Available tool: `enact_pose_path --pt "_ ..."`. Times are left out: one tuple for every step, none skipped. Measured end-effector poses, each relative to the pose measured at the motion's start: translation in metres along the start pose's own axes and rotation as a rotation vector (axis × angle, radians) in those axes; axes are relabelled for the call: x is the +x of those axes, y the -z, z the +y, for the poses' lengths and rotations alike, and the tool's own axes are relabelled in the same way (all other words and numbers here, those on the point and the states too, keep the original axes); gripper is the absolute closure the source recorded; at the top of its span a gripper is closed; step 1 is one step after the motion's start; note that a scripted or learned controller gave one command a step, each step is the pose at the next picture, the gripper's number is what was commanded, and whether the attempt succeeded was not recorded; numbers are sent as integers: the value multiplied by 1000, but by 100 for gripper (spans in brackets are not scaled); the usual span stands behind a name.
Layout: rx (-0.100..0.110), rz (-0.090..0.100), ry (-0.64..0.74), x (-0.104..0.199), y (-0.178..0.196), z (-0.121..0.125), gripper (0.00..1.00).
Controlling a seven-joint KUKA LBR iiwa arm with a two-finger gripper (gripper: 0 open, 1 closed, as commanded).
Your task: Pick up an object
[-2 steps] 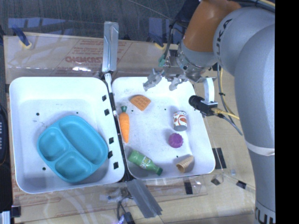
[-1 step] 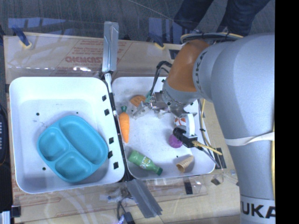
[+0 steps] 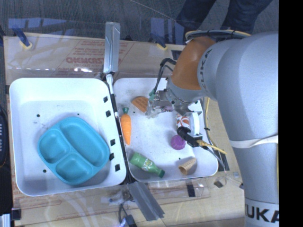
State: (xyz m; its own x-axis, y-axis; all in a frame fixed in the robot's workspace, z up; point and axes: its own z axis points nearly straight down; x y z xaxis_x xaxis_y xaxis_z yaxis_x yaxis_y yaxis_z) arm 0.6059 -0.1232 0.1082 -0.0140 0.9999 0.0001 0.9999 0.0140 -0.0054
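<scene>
**Observer:** What's closest to the lens on your feed?

**Me:** The grey arm [image 3: 251, 103], bulking in from three o'clock. Under its orange band, the end effector [image 3: 156, 105] hangs over the right bin [image 3: 142, 86], toward that bin's twelve o'clock. I cannot tell how it is set; the wrist hides too much.

**Observer:** Which object is it after?

**Me:** My guess is the brown bread-like piece [image 3: 139, 103], just beside the end effector at nine o'clock. I see nothing held. Other candidates: a carrot [image 3: 126, 128] along the bin's nine o'clock wall, a green bottle [image 3: 147, 164] lying at six, a purple ball [image 3: 178, 142] near the middle, a tan cone [image 3: 187, 165] at five, and a red-and-white can [image 3: 183, 122] under the wrist.

**Observer:** And the left bin [image 3: 28, 89]?

**Me:** It carries a blue divided tray [image 3: 73, 148].

**Observer:** What worries you?

**Me:** The brown piece sits near the back wall, so a descent could nudge it aside and close on nothing. The wrist is crowding the can, which could get knocked. The ball and bottle would probably roll if touched.
</scene>
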Motion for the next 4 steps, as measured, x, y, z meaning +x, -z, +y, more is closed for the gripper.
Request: enact_pose_path --pt "-10 0 -8 14 92 -41 100" --pt "-16 -3 -8 -9 253 -70 100" --pt "-8 -1 -6 -26 323 -34 100" --pt "2 0 -10 -74 259 -46 100"
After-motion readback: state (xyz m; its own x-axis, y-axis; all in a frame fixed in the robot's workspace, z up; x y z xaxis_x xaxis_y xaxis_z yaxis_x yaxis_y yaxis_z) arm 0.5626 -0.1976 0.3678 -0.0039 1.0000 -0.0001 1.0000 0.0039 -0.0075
